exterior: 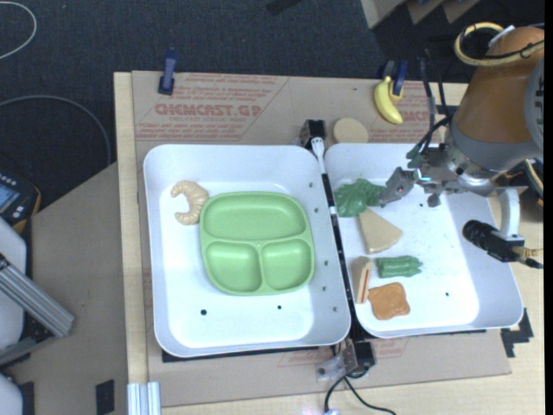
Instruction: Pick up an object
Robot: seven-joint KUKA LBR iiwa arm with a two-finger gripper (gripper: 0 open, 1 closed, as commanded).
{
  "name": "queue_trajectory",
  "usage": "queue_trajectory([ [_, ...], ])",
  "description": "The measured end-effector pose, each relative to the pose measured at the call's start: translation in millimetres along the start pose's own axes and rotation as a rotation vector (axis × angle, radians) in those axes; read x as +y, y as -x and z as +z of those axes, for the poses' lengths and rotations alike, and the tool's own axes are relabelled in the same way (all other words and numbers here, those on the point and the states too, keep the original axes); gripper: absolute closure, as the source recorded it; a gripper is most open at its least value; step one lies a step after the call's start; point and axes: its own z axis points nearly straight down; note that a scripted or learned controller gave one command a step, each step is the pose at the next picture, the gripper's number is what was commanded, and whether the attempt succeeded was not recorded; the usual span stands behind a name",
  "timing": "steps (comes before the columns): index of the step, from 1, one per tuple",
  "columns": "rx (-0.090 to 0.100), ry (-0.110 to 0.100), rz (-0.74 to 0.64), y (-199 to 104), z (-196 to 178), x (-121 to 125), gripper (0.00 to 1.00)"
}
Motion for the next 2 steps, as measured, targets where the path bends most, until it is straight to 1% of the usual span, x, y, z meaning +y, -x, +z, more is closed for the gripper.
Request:
queue_trajectory([
  [1,0.002,-0.006,0.004,4.0,119.4,-67.4,0.0],
  [2,-0.001,0.004,0.002,3.5,105.5,-64.2,1.0],
])
